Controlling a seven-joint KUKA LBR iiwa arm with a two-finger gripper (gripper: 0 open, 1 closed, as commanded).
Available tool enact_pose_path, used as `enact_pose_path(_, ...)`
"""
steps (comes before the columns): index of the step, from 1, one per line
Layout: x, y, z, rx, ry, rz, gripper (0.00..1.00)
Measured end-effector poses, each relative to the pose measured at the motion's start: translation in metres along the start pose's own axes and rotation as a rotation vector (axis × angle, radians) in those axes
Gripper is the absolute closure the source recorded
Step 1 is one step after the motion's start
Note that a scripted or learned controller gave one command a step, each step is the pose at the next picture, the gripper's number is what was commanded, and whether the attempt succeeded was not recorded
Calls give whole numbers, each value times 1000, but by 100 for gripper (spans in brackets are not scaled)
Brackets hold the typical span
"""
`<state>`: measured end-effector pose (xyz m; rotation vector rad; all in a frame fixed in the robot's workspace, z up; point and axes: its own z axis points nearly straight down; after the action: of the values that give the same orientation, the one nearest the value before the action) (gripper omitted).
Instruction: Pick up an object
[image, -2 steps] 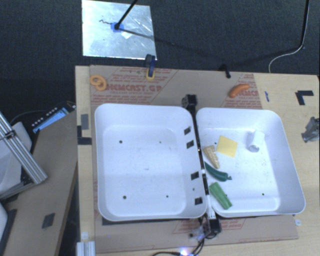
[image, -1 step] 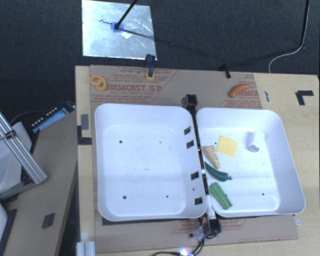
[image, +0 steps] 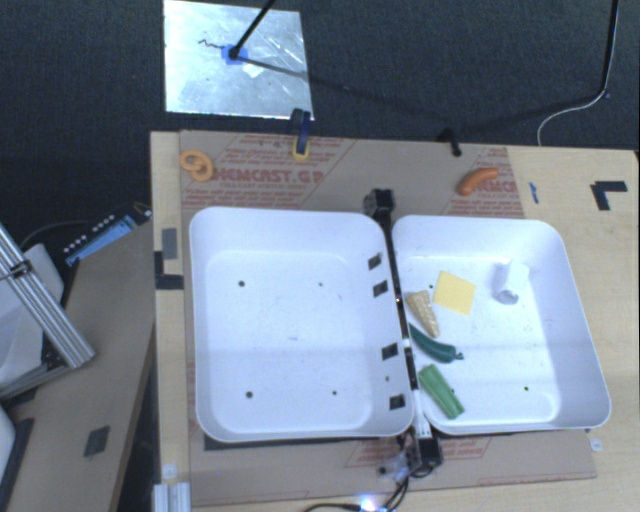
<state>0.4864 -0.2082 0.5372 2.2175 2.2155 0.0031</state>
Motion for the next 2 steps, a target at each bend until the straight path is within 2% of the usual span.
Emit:
enact_pose_path(1, 47, -1, 114, 14, 7, -8, 100)
enact_pose_path(2, 33, 1, -5, -10, -2, -5, 100)
